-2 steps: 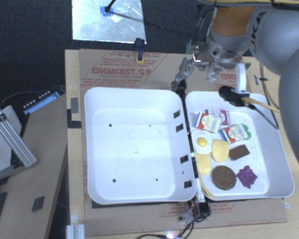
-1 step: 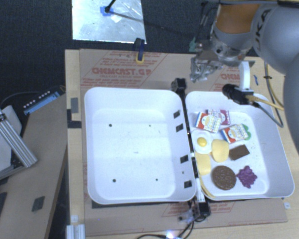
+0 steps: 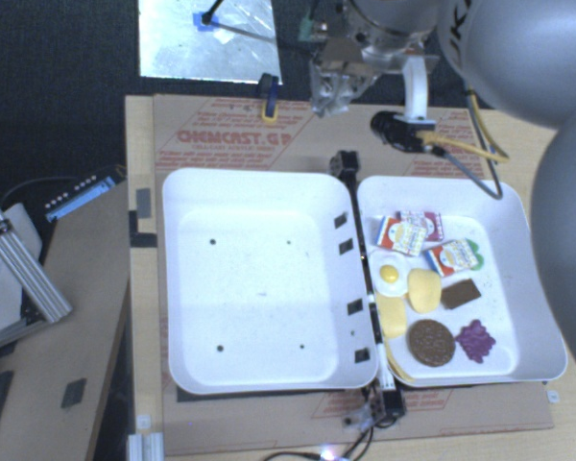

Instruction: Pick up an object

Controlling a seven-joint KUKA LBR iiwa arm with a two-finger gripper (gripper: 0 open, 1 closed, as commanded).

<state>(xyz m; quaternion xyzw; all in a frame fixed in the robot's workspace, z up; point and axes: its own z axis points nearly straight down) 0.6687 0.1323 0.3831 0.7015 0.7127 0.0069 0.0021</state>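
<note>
we see our gripper (image 3: 333,92) hanging high at twelve o'clock, above the cardboard (image 3: 221,134) behind both bins, with nothing between its fingers; whether they stand wide or narrow we cannot tell. everything worth picking sits in the right bin (image 3: 528,257), crowded toward its nine o'clock wall: two small printed cartons (image 3: 411,230) at twelve, a toy fried egg (image 3: 390,275) just beside a yellow piece (image 3: 423,290), a brown round patty (image 3: 431,343) at six, purple grapes (image 3: 476,341) beside it. we judge the patty the easiest target, since it lies flat with some room around it. the left bin (image 3: 187,286) lies at nine.

arm (image 3: 518,46) cropped, end effector (image 3: 334,92) blurred
</note>
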